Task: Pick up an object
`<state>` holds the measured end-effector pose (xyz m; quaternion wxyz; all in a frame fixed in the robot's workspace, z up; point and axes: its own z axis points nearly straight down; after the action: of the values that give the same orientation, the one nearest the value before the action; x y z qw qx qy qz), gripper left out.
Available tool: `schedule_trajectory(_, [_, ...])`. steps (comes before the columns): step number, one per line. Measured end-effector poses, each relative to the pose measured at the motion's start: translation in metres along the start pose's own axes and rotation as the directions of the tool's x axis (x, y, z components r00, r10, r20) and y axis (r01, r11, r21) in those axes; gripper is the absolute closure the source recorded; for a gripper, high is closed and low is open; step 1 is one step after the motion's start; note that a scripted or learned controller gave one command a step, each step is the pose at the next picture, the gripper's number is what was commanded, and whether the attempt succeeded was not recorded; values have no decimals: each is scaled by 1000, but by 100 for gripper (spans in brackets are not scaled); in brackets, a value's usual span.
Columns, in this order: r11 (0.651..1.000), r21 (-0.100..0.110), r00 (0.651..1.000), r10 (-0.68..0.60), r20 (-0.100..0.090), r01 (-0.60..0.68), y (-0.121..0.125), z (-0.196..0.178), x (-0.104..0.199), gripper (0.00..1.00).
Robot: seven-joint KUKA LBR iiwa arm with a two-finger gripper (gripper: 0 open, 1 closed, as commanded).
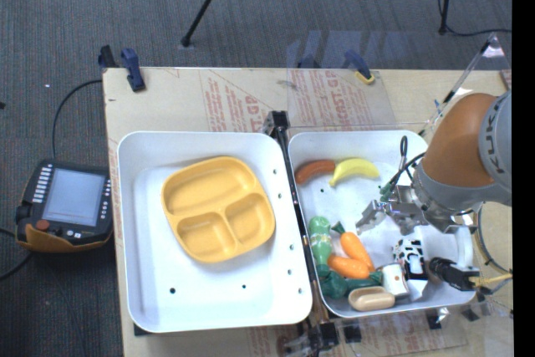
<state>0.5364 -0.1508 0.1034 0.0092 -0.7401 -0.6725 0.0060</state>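
Observation:
The right bin (311,198) holds a yellow banana (355,171) and a brown sausage (313,170) at its far side. Nearer lie a green cylinder (319,232), two orange carrots (356,248) on green leaves, a tan bread roll (370,298), a small white block (394,280) and a black-and-white spotted piece (410,255). My gripper (380,211) hangs low over the bin's middle, right of the green cylinder and just above the carrots. I see nothing held in it.
The left bin (127,221) carries a yellow divided plate (219,206). A teach pendant (67,205) lies on the floor to the left. Clamps (130,69) sit at the bench's far edge. Tripod legs stand behind.

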Motion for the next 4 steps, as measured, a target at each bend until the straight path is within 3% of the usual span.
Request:
schedule_trajectory(1, [981, -17, 981, 194, -3, -194, -30, 18, 53, 0])
schedule_trajectory(2, [934, -14, 934, 356, -5, -356, -62, 19, 65, 0])
schedule_trajectory(3, [806, -14, 806, 592, -8, -592, 13, 17, 67, 0])
schedule_trajectory(4, [655, -13, 655, 755, -11, -755, 64, 16, 57, 0])
